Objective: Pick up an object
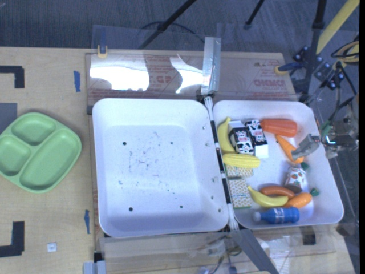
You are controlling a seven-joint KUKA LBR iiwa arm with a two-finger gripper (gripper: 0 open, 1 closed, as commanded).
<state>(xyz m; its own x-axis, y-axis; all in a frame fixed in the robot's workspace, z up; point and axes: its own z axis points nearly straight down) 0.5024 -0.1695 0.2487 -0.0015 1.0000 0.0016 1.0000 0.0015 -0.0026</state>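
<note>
The gripper (311,144) hung over the right-hand bin (328,210) at the frame's right side, above the toy food crowded there; its jaws looked slightly spread with nothing between them, though the arm was blurred and semi-transparent against the bin wall. Any of the items could serve as the object to pick: a red-orange pepper (279,126) at the bin's upper part, a small carrot (287,148) just beside the gripper, two cow-patterned cartons (247,137), a banana (224,135) along the divider, an ear of corn (240,161), a second banana (267,198) and a blue-capped bottle (276,214) near the lower edge. The left-hand bin (108,119) lay at centre frame, and a green divided plate (37,150) sat on the bench at far left. The pieces lay touching or overlapping, so a descent could likely strike two at once, nudge the carrot aside, or close on a rounded surface that slips free.
</note>
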